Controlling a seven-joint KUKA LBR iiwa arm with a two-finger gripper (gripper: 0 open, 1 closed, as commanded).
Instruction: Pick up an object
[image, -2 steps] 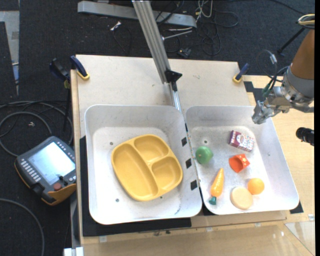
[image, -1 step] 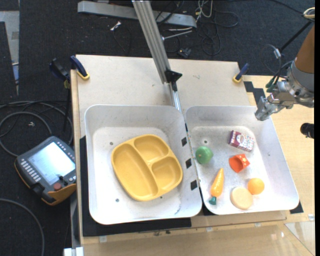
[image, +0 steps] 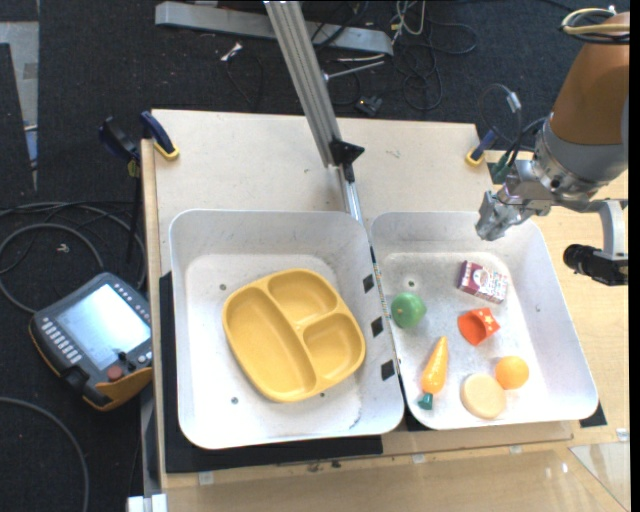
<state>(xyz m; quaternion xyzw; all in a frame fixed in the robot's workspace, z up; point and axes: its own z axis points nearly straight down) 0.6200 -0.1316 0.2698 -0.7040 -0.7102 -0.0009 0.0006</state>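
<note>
My gripper (image: 492, 224) hangs over the far edge of the right bin (image: 560, 300), above and a little right of a purple and white carton (image: 483, 282). Nothing shows between its fingers. In the right bin lie a green ball (image: 407, 310), a red-orange toy piece (image: 479, 325), an orange carrot with a green tip (image: 434, 368), an orange fruit (image: 512, 372) and a pale round piece (image: 483, 396). The left bin (image: 200, 260) holds a yellow divided plate (image: 293, 333).
A slanted metal pole (image: 318, 100) runs down to the gap between the bins. A teach pendant (image: 95, 340) lies on the floor at left. Yellow-tipped clamps (image: 160, 140) (image: 478, 152) sit at the bench's far corners. Cables lie behind the bench.
</note>
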